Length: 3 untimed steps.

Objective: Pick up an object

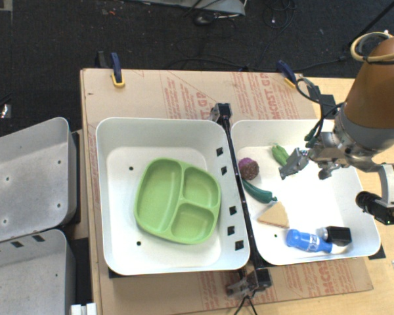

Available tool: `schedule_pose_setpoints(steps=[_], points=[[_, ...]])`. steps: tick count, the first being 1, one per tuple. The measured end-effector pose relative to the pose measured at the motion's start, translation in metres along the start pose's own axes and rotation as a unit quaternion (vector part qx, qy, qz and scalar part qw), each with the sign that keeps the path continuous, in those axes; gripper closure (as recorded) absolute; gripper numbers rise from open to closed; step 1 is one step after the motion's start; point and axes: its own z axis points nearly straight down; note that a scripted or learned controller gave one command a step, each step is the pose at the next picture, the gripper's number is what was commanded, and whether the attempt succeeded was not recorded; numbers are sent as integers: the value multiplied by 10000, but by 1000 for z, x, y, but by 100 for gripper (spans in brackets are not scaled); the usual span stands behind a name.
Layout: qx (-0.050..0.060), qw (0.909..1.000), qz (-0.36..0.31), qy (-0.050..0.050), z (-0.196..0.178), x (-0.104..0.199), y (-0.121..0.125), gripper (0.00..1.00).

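The right bin [358, 195] holds a purple ball [249, 168], a small light-green piece [280, 153], a dark green curved vegetable [258, 190], a tan wedge [274, 215], a blue bottle [308, 241] and a black block [338, 235]. My gripper [310, 167] hangs over the middle of this bin, just right of the light-green piece. It stands open with nothing between its fingers. The grey and orange arm comes in from the right and hides the bin's far right corner.
The left bin [118, 149] holds a green divided plate [178, 201]. A black divider with clips [235, 189] runs between the two bins. Two blue clamps [117, 71] hold the cardboard base. Grey trays [26, 176] lie off the bench to the left.
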Motion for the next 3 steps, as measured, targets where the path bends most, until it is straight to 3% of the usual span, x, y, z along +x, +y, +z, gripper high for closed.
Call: schedule_pose_setpoints(steps=[1,3], points=[[-62,10000,-10,-7,-6,0,2,0],[-55,10000,2,-7,81,-10,7,0]])
